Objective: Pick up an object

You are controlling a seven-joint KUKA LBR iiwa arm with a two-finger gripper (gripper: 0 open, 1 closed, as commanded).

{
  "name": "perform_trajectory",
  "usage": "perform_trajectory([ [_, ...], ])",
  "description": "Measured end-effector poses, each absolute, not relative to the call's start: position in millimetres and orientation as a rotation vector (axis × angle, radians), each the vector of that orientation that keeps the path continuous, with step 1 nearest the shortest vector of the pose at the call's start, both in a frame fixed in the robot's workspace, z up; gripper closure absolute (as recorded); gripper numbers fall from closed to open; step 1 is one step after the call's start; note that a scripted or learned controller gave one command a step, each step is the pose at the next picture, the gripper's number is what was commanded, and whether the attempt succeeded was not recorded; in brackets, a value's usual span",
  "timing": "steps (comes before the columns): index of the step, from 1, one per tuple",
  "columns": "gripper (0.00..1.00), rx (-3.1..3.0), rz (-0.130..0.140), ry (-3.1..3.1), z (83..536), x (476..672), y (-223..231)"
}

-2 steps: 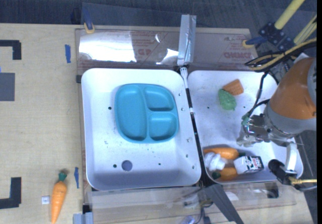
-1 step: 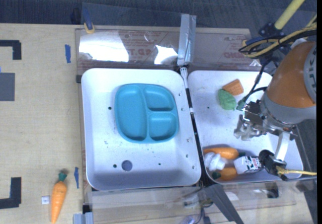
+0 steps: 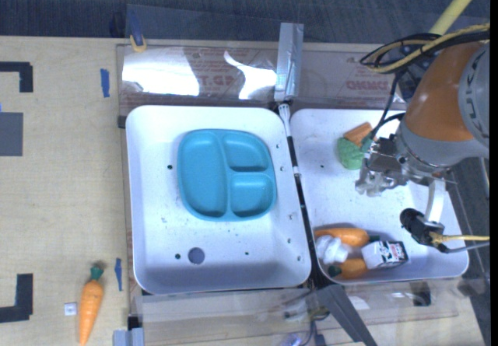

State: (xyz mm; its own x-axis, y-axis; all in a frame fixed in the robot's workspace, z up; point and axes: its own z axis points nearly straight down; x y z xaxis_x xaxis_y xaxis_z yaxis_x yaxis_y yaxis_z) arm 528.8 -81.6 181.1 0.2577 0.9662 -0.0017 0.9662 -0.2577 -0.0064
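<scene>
A fixed camera is looking down at a slant on a wooden bench (image 3: 54,181) carrying two shallow white bins side by side. The left bin (image 3: 148,243) is holding a blue divided plate (image 3: 226,173), lying flat near its middle. The right bin (image 3: 319,181) is holding the loose objects.

The grey arm with its orange band (image 3: 436,103) is reaching in from the right, and its hand (image 3: 373,181) is hanging over the middle of the right bin, pointing downward. Whether the hand is spread or closed cannot be told from this angle, and nothing is visibly caught in it.

The likeliest target seems to be a small green and orange toy (image 3: 354,146), just to the far left of the hand, near the far wall of the right bin. Its long axis is running diagonally, the orange end pointing far and right, the green end near and left. The hand is probably hovering there because it is lining up above this item.

Along the near wall of the right bin, a cluster is lying together: an orange carrot-like toy (image 3: 346,237) with its length running left to right, and a small white bottle with a dark label (image 3: 385,253) beside it.

A toy carrot (image 3: 91,302) is lying on the bench outside the bins, at the near left, its green top pointing far.
</scene>
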Motion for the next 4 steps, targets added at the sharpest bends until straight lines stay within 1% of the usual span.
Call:
perform_trajectory([
  [1,1.00,-2.736,0.010,-1.536,181,565.5,-83],
  [2,1.00,-2.401,0.011,-2.013,145,529.9,-126],
  [3,1.00,-2.245,0.005,-2.194,145,572.5,-168],
  [4,1.00,-2.125,-0.001,-2.317,87,581.0,-112],
])
